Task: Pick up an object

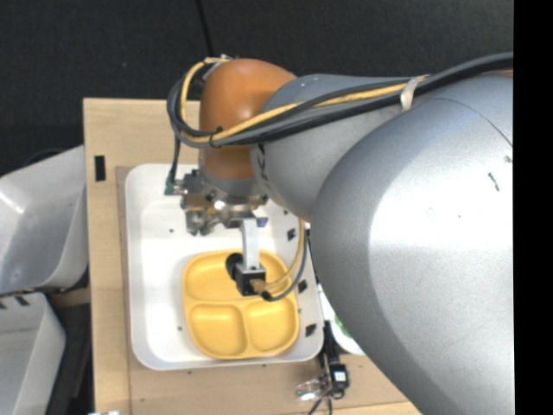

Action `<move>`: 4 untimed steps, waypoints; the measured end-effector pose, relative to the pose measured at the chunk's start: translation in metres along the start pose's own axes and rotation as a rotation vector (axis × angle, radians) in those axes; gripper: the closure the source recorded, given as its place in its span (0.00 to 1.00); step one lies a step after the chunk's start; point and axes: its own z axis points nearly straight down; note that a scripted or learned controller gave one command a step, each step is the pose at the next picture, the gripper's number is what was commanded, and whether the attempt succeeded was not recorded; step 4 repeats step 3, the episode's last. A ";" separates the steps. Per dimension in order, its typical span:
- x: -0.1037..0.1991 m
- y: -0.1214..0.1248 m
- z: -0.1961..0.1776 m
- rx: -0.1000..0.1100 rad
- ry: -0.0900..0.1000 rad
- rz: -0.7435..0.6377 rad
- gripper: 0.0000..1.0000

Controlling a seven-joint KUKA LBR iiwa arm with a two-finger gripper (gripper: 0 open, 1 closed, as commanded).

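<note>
A yellow divided plate point(238, 314) with three compartments lies in the near half of the left white bin point(151, 266). My gripper point(214, 218) hangs over the middle of this bin, just beyond the plate's far rim. The orange band and the grey arm rise above it and hide the bin's right side. Nothing shows held under the gripper.
The big grey arm covers the right bin almost wholly; a sliver of something green and white point(340, 328) peeks out beside the arm. A small black and metal clip point(327, 382) sits at the bench's front edge. White bin floor shows left of the plate.
</note>
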 end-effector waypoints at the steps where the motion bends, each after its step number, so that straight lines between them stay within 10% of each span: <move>1: 0.007 -0.007 -0.024 0.008 -0.003 -0.001 1.00; 2: 0.006 -0.015 -0.056 0.008 -0.003 -0.001 1.00; 3: -0.040 -0.098 -0.101 0.007 0.000 0.000 1.00; 4: -0.040 -0.098 -0.101 0.007 0.000 0.000 1.00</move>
